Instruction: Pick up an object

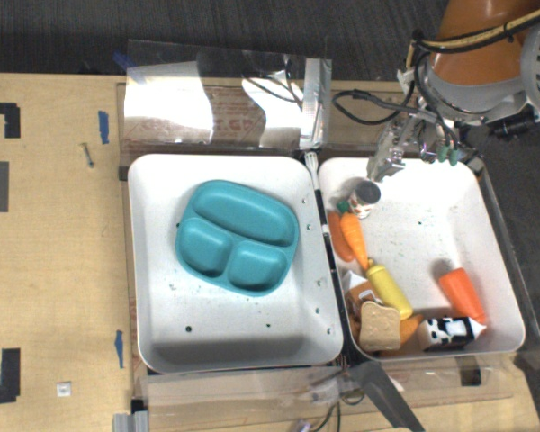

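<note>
1. The gripper [389, 162] is seen over the far edge of the right bin [432, 214]; whether it is apart or together cannot be told.
2. Toy food is heaped along that bin's left and near sides, including a carrot [350, 234].
3. A teal divided plate [237, 236] is seen lying in the left bin [153, 241].

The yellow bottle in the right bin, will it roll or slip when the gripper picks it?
The yellow bottle looks round and smooth, so it may slip. It lies slanted against the bread slice, which probably limits rolling. It seems rigid plastic, likely light.
</note>
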Robot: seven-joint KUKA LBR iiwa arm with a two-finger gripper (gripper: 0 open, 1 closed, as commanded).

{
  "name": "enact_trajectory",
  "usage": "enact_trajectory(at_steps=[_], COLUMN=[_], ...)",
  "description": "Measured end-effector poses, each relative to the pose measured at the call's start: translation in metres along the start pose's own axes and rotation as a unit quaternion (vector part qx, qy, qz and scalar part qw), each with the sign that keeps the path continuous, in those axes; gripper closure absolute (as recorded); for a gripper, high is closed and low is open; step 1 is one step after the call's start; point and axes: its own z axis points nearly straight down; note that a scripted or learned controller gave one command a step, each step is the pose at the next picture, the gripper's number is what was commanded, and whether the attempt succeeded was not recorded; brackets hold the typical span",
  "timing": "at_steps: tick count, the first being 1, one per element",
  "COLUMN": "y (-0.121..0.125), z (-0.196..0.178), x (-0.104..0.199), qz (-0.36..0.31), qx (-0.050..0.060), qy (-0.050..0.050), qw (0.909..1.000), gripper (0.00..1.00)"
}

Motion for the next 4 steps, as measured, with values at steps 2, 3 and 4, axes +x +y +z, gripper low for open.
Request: enact_trajectory(at_steps=[2,3,4], y=[-0.026,-0.053,-0.066], z=[0.002,0.071,0.133], x=[0.096,0.152,0.145], qz=[-0.12,0.062,0.223], qx=[0.001,0.002,-0.003], qy=[0.003,0.004,-0.007], qw=[0.9927,0.9981,0.9747], gripper=[0.0,0.0,0.0])
